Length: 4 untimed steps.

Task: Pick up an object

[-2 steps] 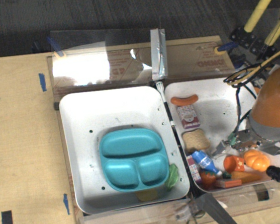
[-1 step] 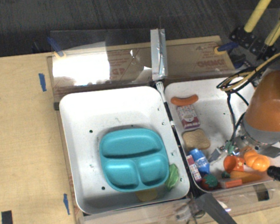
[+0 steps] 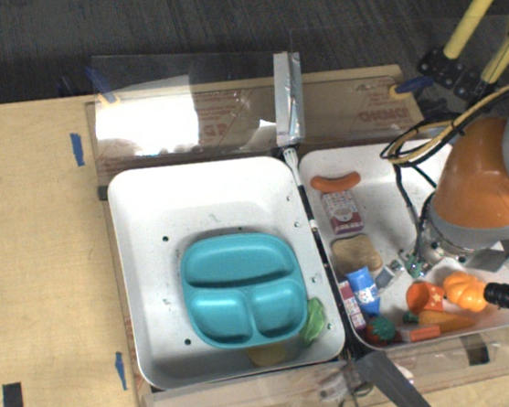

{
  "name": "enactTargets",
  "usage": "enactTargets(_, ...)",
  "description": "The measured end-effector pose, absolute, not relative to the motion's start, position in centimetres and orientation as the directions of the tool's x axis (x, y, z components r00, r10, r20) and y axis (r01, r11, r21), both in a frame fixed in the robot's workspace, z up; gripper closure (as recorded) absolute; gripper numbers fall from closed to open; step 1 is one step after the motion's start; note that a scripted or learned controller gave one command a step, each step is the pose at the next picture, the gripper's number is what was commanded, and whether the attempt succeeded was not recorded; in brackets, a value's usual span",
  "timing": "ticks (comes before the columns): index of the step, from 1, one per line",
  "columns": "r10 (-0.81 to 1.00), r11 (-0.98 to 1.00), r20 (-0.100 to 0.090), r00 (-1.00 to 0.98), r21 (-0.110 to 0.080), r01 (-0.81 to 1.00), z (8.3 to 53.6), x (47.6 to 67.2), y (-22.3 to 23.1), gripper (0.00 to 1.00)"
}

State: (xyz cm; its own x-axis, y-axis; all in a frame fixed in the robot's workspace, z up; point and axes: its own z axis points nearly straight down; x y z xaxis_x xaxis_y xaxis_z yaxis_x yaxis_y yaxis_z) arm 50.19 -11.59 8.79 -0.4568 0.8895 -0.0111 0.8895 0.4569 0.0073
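Two bins, my arm (image 3: 482,184) over the right bin (image 3: 374,160).
My gripper (image 3: 416,266) nears toys; fingers' state perhaps hidden, cannot tell.

Arm (image 3: 500,181): grey casing with rounded, bulbous joint housings. Orange band (image 3: 475,182) wraps the section above the wrist, glossy, smoothly domed. Partial dark lettering visible on the grey shell at the upper right. Black cables (image 3: 421,136) loop loosely along the arm's side. Wrist hardware below the band is grey metal with small green and blue fittings; detail blurred.
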Motion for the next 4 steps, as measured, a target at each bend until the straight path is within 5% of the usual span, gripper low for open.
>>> enactTargets(1, 0.966, 0.260, -0.004, -0.260, 0.009, 0.966, 8.7, 54.3, -15.3, 0.00)
enactTargets(2, 0.949, 0.315, -0.005, -0.315, 0.008, 0.949, 8.7, 58.0, -12.3, 0.00)
enactTargets(3, 0.938, 0.347, -0.002, -0.347, 0.005, 0.938, 8.6, 63.8, -12.1, 0.00)
enactTargets(4, 0.937, 0.350, -0.007, -0.350, 0.010, 0.937, 9.8, 64.1, -12.0, 1.00)
